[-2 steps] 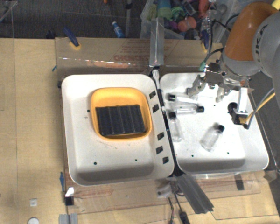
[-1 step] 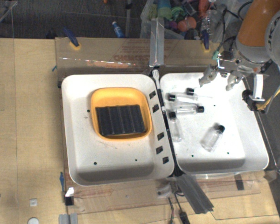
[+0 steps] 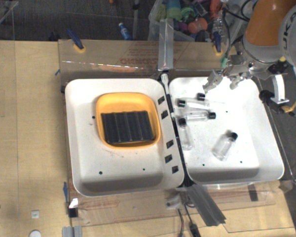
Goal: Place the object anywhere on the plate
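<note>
We look down on two shallow white bins side by side. In the left bin sits an orange plate with rounded corners, and a dark ribbed rectangular object lies flat on it, covering most of its middle and near part.

The right bin holds several clear vials. One clear vial with a black cap lies on its side at the far left of this bin, its cap pointing right. Just nearer than it, a second capped vial also lies on its side, cap to the right. A third vial lies close to the divider between the bins, pointing near to far, with its black cap at the far end. A fourth, stubbier vial lies tilted near the bin's middle, well apart from the other three, its dark cap toward the far right.

The gripper hovers over the far edge of the right bin, below the arm's orange band. Its two fingers are spread apart with nothing between them. The closest vial lies just near and left of the fingertips, not touching them.
</note>
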Robot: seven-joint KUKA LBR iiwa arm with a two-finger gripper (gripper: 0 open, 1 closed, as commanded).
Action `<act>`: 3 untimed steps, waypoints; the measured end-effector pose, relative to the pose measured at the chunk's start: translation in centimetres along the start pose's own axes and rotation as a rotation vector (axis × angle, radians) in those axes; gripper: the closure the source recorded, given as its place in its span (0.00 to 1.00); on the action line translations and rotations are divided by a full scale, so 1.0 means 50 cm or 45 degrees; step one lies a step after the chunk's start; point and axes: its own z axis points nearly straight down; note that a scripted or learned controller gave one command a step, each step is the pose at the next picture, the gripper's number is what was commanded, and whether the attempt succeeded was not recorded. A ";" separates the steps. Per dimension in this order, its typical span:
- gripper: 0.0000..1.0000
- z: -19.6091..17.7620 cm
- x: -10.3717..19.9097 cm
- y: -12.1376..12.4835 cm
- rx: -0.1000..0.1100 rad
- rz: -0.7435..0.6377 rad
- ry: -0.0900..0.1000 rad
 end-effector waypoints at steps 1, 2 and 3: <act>0.00 -0.001 0.030 0.005 0.000 -0.387 0.001; 1.00 -0.023 0.031 0.008 -0.007 -0.387 0.000; 1.00 -0.077 0.039 0.007 -0.007 -0.561 -0.004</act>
